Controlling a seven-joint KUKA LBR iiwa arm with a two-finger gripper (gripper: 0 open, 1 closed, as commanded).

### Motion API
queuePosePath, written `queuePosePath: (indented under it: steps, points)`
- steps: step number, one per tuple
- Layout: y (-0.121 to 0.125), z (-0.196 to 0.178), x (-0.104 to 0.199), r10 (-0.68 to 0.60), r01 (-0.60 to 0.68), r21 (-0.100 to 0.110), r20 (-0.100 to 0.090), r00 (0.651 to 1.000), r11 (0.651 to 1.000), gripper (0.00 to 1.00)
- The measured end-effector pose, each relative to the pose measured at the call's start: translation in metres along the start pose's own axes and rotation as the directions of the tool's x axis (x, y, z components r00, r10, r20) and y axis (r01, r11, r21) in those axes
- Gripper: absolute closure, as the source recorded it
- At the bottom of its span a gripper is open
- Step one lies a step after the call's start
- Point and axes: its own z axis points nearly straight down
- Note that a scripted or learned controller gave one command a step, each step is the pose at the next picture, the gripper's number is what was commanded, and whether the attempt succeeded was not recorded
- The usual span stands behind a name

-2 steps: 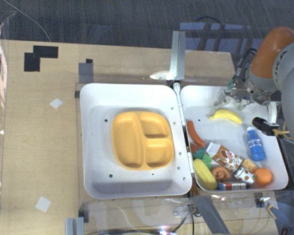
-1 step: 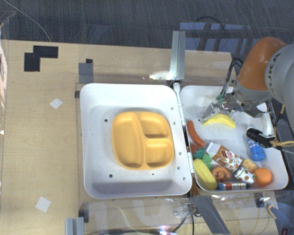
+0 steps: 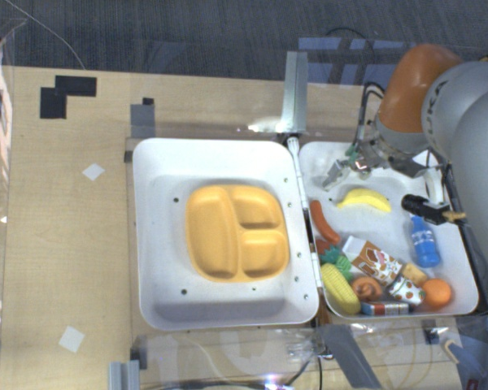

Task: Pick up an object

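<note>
My gripper (image 3: 342, 171) hangs over the back left part of the right bin (image 3: 311, 158), open, with nothing between its fingers. A yellow banana (image 3: 364, 201) lies just in front of it, slightly to the right. Further forward are a red hot dog (image 3: 325, 222), a green toy (image 3: 335, 258), a corn cob (image 3: 339, 287), a printed snack box (image 3: 374, 262), a blue bottle (image 3: 424, 244), an orange (image 3: 437, 292) and a marker (image 3: 386, 308).
The left bin (image 3: 146, 218) holds a yellow divided plate (image 3: 236, 232) in its middle. A raised rim runs between the two bins. The arm's grey body and orange band (image 3: 415, 88) fill the upper right, above the right bin's far corner.
</note>
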Motion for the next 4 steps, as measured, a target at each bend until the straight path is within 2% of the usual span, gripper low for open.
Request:
queuePosePath:
  steps: [1,2,3,4]
  points:
    - [0.004,-0.015,0.000,-0.004,0.004,-0.014,0.006,1.000,1.000,1.00]
    - [0.003,-0.013,0.002,-0.006,0.006,-0.007,0.001,1.000,1.000,0.00]
    - [0.007,-0.027,0.001,-0.008,0.008,-0.020,0.007,1.000,1.000,1.00]
    - [0.006,-0.026,0.003,-0.009,0.009,-0.015,0.004,1.000,1.000,0.00]
